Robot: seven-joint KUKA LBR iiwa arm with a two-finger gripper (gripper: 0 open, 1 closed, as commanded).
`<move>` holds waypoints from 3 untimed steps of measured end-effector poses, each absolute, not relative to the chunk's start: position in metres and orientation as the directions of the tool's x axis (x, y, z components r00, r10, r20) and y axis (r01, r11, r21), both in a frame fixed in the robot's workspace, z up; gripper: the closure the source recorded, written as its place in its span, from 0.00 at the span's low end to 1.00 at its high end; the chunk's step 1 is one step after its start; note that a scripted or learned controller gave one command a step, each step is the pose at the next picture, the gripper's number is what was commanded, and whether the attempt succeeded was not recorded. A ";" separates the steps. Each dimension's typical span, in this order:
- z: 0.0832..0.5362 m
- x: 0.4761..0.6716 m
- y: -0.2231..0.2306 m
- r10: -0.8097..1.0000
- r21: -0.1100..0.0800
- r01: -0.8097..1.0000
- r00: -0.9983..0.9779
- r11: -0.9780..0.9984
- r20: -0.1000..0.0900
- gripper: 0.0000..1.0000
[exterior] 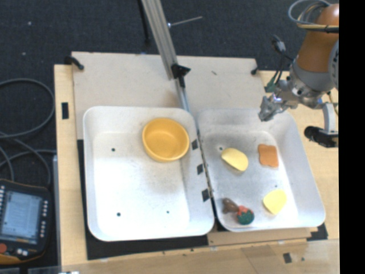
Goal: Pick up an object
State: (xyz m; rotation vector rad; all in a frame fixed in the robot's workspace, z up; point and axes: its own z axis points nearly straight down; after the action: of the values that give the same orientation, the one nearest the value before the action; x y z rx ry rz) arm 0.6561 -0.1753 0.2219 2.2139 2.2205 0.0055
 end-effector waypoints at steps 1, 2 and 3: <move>0.260 0.657 -0.177 1.000 0.006 1.000 -0.004 0.004 -0.001 1.00; 0.248 0.664 -0.130 1.000 0.000 1.000 -0.005 0.005 0.000 1.00; 0.255 0.664 -0.083 1.000 0.000 1.000 -0.006 0.006 0.001 1.00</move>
State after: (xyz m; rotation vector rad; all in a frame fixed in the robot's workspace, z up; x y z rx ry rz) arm 0.6641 -0.0829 0.2551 2.2153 2.2287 0.0004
